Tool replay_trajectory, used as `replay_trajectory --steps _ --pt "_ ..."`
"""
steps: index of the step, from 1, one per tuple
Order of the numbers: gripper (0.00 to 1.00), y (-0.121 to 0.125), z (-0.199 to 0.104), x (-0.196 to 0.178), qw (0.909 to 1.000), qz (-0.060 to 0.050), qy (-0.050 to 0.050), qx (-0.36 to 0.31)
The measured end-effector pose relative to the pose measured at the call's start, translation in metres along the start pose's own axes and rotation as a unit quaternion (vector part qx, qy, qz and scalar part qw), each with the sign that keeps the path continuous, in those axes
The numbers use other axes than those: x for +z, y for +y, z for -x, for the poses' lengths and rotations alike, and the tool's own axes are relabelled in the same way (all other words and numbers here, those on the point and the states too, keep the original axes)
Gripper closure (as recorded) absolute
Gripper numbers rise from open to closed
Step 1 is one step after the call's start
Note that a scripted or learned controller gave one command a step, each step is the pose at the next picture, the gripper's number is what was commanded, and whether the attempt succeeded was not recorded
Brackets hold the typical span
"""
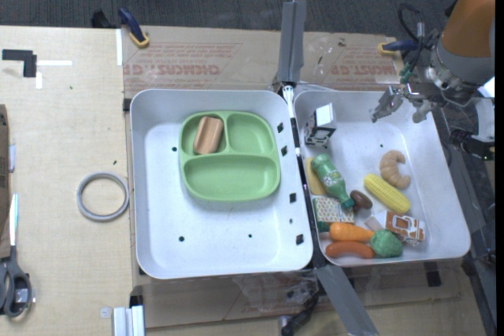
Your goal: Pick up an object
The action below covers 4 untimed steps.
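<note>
My gripper [402, 106] hangs over the far right part of the right bin [437, 169], fingers spread open with nothing between them. Below it in that bin lie a croissant [395, 168], a corn cob [386, 192], a green bottle [331, 179], a carrot [350, 232], a red sausage [347, 250], a green vegetable [386, 243], a small carton [407, 227] and a small black-and-white box [321, 125]. The croissant is the nearest item to the gripper, well in front of it.
The left bin [157, 240] holds a green divided plate [230, 156] with a bread roll [208, 134] in its far left compartment. A tape ring [103, 195] and scissors [14, 279] lie on the bench at left. A grey divider post [291, 43] rises between the bins.
</note>
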State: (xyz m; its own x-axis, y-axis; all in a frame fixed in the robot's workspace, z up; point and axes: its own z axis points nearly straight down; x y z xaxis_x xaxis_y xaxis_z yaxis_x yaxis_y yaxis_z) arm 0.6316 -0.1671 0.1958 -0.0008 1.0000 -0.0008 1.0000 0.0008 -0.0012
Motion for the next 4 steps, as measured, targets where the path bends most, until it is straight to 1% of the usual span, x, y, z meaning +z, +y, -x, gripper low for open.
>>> replay_trajectory --steps 1,2,3,4 --pt "0.00 -0.057 0.048 0.089 0.9986 -0.001 0.003 -0.053" --pt "0.00 -0.113 0.009 0.105 0.9999 0.000 0.000 0.013" --pt "0.00 -0.125 -0.007 0.103 0.9984 0.003 -0.001 -0.057" --pt "0.00 -0.094 -0.021 -0.004 0.9962 0.001 0.000 -0.087"
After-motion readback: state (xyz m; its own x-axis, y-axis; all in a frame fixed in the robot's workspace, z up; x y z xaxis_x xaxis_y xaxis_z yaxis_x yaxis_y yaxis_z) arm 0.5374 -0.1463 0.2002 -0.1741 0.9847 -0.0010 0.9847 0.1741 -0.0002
